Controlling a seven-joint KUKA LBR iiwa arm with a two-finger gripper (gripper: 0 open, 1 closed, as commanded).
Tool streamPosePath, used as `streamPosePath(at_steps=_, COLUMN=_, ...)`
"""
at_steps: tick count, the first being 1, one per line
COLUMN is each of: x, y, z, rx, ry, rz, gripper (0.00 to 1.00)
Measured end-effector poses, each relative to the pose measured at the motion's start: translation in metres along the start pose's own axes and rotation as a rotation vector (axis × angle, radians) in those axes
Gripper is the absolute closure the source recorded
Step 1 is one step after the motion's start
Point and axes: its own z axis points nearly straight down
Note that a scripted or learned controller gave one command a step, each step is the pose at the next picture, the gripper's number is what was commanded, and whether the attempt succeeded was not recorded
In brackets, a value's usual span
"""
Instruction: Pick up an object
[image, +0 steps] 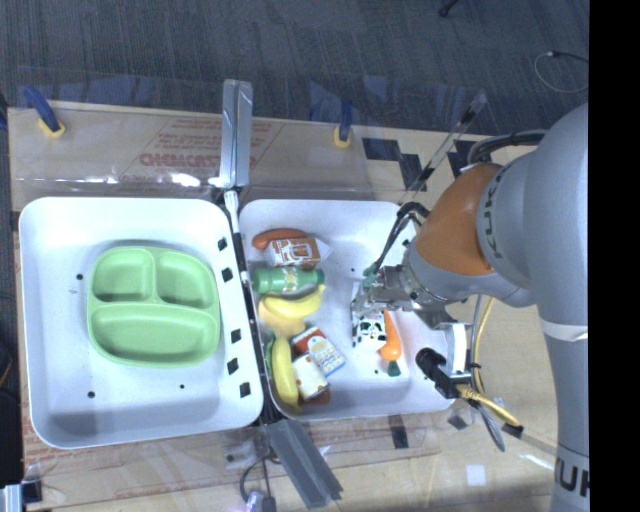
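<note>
My gripper (372, 303) reaches down into the right bin (335, 218), its tip just above a black-and-white spotted toy (367, 329) and beside an orange carrot (391, 340). The arm's orange band sits directly over the wrist. Along the right bin's left side lie a sausage pack (288, 246), a green bottle (287, 281), two bananas (289, 312) and a small red and white carton (318, 355). Nothing shows between the fingers.
The left bin (60, 400) holds a green divided plate (155, 305). A metal divider post (236, 130) stands between the bins at the back. The arm's grey body covers the right bin's right edge, with cables trailing near the front right corner.
</note>
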Motion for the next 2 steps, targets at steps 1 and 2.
streamPosePath(at_steps=1, x=0.001, y=0.0, z=0.0, rx=0.0, ry=0.001, rz=-0.003, gripper=0.0)
streamPosePath(at_steps=2, x=-0.027, y=0.037, z=0.017, rx=0.017, ry=0.014, rz=-0.074, gripper=0.0)
